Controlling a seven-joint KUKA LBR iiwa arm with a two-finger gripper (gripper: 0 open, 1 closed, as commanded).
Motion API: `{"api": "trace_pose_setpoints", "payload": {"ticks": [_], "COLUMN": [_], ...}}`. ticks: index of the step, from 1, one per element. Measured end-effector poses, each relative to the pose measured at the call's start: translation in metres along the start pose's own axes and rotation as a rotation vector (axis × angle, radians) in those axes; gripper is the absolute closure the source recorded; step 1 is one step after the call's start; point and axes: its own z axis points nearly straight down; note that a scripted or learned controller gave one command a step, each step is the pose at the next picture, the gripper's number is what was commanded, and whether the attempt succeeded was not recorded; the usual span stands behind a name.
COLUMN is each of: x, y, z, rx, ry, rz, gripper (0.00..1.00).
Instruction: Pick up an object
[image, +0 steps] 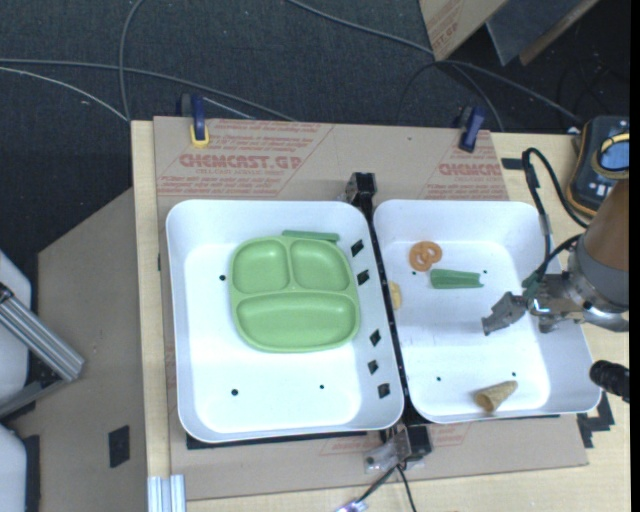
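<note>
From above, the grey hand (500, 318) hangs over the right shallow white bin (520, 215), grasping nothing; whether it is released or clenched I cannot tell. An orange ring (425, 255) and a flat green strip (456, 279) lie far-left of it, a tan cone (496, 396) near it. The left white bin (200, 330) holds a green divided plastic tray (294, 295).

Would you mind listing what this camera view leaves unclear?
- Gripper: too small and blurred to judge its state.
- Arm: cut off by the right edge.
- Green strip: partly hidden behind the green plate.
- Tan piece: tucked against the right bin's wall, identity unclear.
</note>
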Motion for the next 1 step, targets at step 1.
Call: {"api": "trace_pose_setpoints", "payload": {"ticks": [1], "x": [-0.0005], "y": [-0.0014], "z": [0.0424], "rx": [0.004], "ry": [0.002], "rz": [0.001], "gripper": [0.0]}}
